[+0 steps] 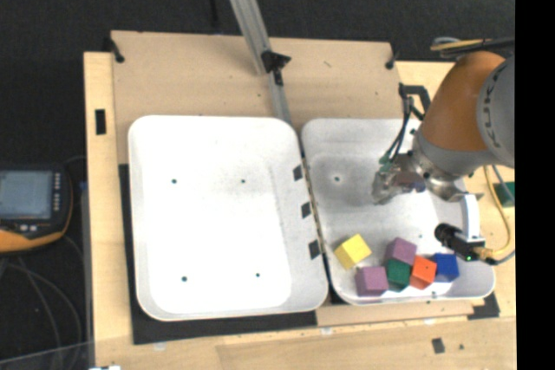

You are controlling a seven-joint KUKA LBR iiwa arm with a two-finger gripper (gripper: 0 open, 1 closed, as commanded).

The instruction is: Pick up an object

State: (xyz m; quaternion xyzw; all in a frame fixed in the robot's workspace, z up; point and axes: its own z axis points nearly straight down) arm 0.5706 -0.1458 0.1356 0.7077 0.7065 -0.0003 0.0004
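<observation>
The wooden bench (217, 74) carries two shallow white bins side by side. The left bin (217, 212) shows a bare floor with a few dark specks. The right bin (347, 160) holds the blocks, grouped along its near edge.

The arm (464, 113), grey with an orange band, enters from the right and hangs over the right bin. It is cut off at the right edge. The gripper (388, 184) sits above the bin's bare middle, well apart from the blocks. Its opening cannot be determined: the tip is small and blurred. No block is seen at it.

Blocks: yellow cube (353, 251), two purple cubes (401, 251) (371, 280), green cube (397, 273), orange cube (423, 271), blue cube (446, 265). The green, orange and blue cubes are touching in a row.
</observation>
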